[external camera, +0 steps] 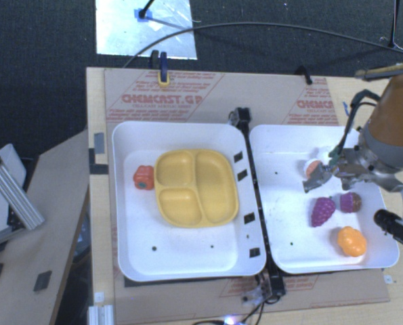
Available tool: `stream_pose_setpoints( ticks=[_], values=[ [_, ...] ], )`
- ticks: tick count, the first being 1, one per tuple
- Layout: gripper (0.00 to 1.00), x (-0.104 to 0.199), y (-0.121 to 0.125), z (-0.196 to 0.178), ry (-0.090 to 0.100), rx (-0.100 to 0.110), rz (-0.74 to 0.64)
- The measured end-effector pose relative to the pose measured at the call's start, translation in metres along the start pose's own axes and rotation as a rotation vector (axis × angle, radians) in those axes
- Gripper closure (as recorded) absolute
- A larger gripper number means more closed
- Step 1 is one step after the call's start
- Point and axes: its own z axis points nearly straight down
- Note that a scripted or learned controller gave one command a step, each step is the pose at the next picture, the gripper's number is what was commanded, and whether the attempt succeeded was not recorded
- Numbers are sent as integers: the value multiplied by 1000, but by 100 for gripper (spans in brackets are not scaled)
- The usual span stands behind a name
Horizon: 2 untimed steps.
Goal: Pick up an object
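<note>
My gripper [321, 175] hangs over the right bin [282, 249], near its middle, and comes in from the right under the orange-banded wrist [397, 117]. A small orange and white object [312, 167] lies right at the gripper's left tip, partly hidden by it. I cannot tell whether the two touch. Just below the gripper lies a purple bunch of grapes [323, 210], with a small dark purple object [351, 202] to its right. An orange fruit [351, 241] sits near the bin's front right corner.
The left bin [137, 249] holds a yellow divided plate [196, 187] and a small red-orange pepper [143, 177] to the plate's left. A black divider with clips [250, 202] separates the bins. A black fitting [394, 225] sticks in at the right edge.
</note>
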Motion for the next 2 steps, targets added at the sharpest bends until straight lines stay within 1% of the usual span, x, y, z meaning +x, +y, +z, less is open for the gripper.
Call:
stream_pose_setpoints(
  ticks=[1,2],
  values=[
    [0,0,2,-5,-1,-11,-2],
    [0,6,-2,40,-1,-7,-1]
  ],
)
